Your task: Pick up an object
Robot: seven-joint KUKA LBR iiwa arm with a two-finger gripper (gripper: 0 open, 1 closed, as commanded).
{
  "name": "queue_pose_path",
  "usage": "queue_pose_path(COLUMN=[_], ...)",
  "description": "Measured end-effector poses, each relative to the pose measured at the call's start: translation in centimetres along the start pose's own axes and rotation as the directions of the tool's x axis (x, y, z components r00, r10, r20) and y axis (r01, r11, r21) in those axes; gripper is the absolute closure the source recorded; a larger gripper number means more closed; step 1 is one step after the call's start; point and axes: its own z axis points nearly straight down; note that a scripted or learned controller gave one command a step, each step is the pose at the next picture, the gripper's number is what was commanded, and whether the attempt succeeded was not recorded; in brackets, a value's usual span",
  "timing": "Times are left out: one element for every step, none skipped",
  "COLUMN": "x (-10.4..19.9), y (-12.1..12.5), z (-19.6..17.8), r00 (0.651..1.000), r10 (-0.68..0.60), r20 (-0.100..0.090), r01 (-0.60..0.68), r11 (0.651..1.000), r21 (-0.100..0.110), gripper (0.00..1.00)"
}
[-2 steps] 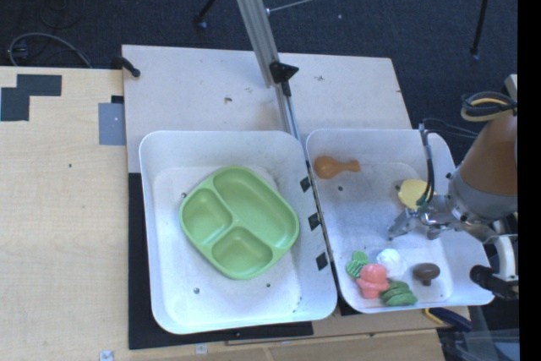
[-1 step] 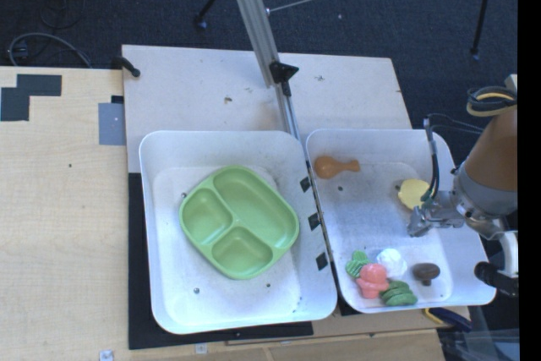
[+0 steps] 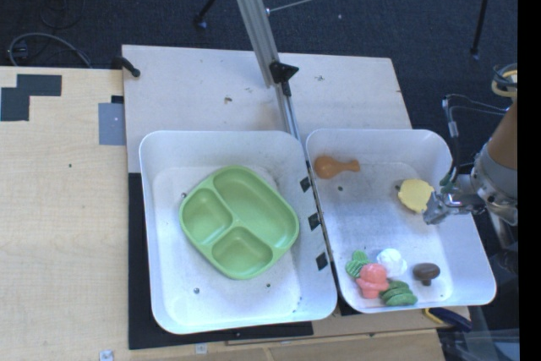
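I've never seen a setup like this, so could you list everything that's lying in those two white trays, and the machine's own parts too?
left bin: one, white, left half of the bench.
right bin: one, white, right beside it.
divided plate: one, light green, three compartments, middle of the left bin.
drumstick toy: one, orange-brown, top left of the right bin.
round yellow piece: one, yellow, right side of the right bin, next to the gripper.
small toy pile: one cluster, pink, green and white, bottom of the right bin.
brown piece: one, dark brown, right of the pile.
gripper: one, metallic grey, over the right bin's right edge.
arm: one, grey, entering from the right.
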Motion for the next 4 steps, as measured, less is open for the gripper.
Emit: queue_pose_path(x=[0.0, -0.1, 4.7, 9.3], y=[0.4, 0.5, 2.2, 3.1], z=[-4.3, -8.5, -9.0, -7.5], r00=[1.0, 1.0, 1.0, 1.0], r10=[-0.001, -0.001, -0.004, -0.004], r20=[0.0, 0.0, -0.003, -0.004], r01=[0.001, 0.001, 0.004, 0.004], r11=[1.0, 1.0, 1.0, 1.0], r21=[0.0, 0.0, 0.003, 0.007], gripper=[1.0, 1.0, 1.0, 1.0])
